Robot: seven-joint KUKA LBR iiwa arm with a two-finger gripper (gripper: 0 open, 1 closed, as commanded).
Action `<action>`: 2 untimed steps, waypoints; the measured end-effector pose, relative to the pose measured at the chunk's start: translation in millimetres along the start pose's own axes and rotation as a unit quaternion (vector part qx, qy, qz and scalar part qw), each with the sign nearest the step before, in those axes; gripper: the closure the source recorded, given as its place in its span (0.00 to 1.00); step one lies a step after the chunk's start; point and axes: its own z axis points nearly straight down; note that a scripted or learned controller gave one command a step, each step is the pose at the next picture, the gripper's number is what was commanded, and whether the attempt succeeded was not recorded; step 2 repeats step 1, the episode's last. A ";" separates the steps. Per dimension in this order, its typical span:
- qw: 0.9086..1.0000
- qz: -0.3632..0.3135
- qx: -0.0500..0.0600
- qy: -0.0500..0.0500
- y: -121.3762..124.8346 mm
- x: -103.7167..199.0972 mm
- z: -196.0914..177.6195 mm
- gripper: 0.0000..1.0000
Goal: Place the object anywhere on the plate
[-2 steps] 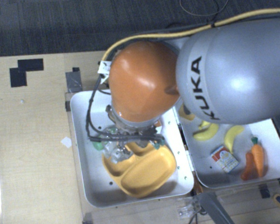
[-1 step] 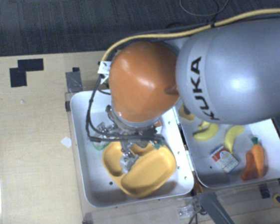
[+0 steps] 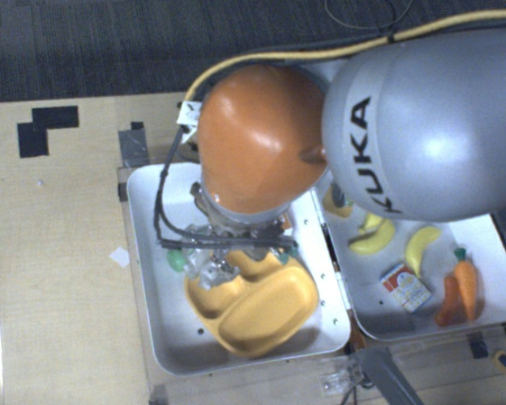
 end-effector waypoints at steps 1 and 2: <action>1.000 0.000 0.000 0.000 0.1 0.0 0.1 0.00; 1.000 0.000 0.000 0.000 0.1 0.0 0.1 0.00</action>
